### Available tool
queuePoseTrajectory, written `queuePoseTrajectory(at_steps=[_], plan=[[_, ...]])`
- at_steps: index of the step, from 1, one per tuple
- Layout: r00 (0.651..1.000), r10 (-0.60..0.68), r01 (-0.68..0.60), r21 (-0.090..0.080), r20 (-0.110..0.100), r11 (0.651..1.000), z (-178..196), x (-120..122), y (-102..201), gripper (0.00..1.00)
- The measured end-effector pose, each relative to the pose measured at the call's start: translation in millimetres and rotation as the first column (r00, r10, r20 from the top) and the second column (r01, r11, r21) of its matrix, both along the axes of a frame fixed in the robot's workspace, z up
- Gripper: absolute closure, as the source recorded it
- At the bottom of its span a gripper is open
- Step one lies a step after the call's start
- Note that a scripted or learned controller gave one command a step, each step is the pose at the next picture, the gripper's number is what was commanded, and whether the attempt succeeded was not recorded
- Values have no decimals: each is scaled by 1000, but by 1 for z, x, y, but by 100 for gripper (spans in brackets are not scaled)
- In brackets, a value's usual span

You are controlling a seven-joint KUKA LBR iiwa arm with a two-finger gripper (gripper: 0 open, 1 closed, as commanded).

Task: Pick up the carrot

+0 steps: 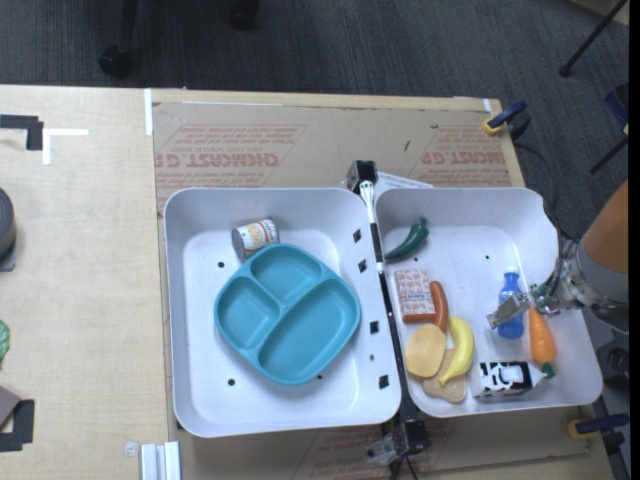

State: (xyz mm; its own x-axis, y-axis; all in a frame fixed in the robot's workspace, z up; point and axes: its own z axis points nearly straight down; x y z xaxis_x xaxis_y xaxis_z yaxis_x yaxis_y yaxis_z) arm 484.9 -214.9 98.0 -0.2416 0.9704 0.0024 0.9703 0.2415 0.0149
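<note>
The orange carrot [542,340] lies in the right bin [470,213] near its right wall, with its green stub pointing toward the front. My gripper [524,308] comes in from the right and sits low, just at the carrot's far end and against a small blue bottle [511,306]. The gripper's metal parts overlap both the bottle and the carrot's top, so what it touches is unclear.
The right bin also holds a green pepper [407,240], a red-and-white box [412,293], a sausage [438,303], a banana [459,348], a yellow slice [426,351] and a black-and-white box [503,376]. The left bin [190,298] holds a blue divided plate [288,311] and a can [256,235].
</note>
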Motion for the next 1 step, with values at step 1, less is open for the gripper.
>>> queuePoseTrajectory(at_steps=[1], plan=[[994, -110, 110, -6, -14, 994, -7, -6, 65, 0]])
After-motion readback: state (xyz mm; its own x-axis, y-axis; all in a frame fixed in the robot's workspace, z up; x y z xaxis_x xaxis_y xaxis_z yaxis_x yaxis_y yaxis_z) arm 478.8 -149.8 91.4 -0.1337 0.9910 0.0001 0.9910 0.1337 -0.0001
